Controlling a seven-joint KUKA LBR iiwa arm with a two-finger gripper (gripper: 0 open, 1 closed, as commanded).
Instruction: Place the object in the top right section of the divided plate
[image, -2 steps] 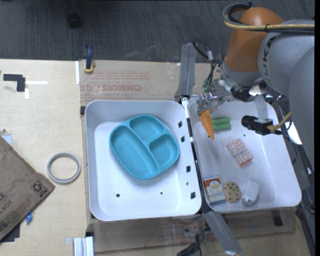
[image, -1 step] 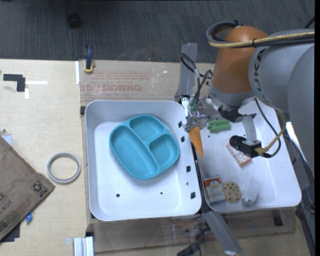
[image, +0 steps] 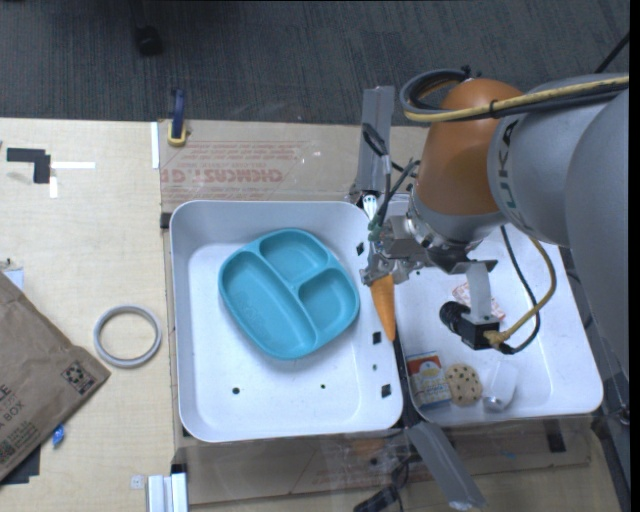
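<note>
A blue divided plate (image: 288, 292) lies tilted in the left white bin (image: 200, 400), with one long section on its left and two smaller ones on its right. My gripper (image: 381, 272) hangs just past the plate's right rim, above the wall between the two bins. It is shut on the thick end of an orange carrot-shaped object (image: 384, 308), which points down along that wall toward the front. The grey and orange arm covers much of the right bin's back half.
The right bin (image: 560, 400) holds a round cookie (image: 461, 382), a small printed packet (image: 425, 378), a clear cup (image: 498, 388) and a pinkish item (image: 463, 292) half under the arm. A tape ring (image: 127, 334) and a cardboard box (image: 30, 385) lie on the bench at left.
</note>
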